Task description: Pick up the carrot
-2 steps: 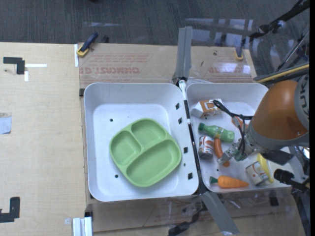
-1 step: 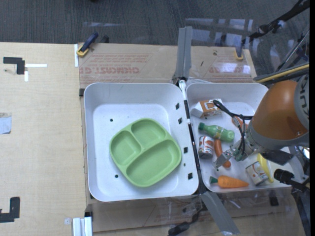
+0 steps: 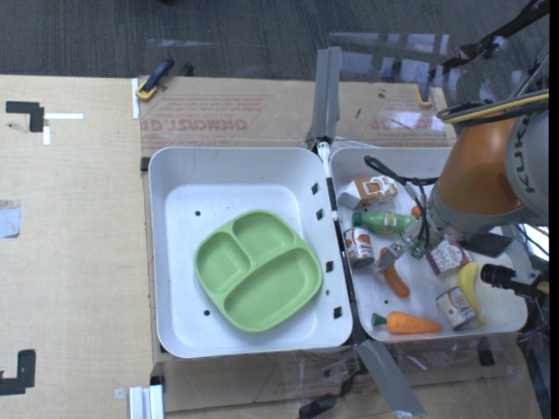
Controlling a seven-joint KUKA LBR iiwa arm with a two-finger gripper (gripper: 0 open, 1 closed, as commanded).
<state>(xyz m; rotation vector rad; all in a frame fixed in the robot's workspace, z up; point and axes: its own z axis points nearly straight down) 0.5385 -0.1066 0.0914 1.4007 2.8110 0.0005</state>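
Light wood bench with a sheet of printed cardboard at the back, dark carpet behind that, and the two white bins sitting side by side in the middle. Left bin just has a green divided plate lying flat in it, three compartments. Right bin is where all the clutter is: the carrot is down near the front edge, lying on its side, orange body with the little green top pointing left, touching nothing else as far as I can see. Above it there's a small red sausage-looking thing, a little can, a green bottle on its side, an orange and white carton, and off to the right a banana next to another small can. The arm comes in from the right, and the gripper is low over the middle of that bin, well apart from the carrot. It's too blurry down there, so can't tell if it's spread or closed.
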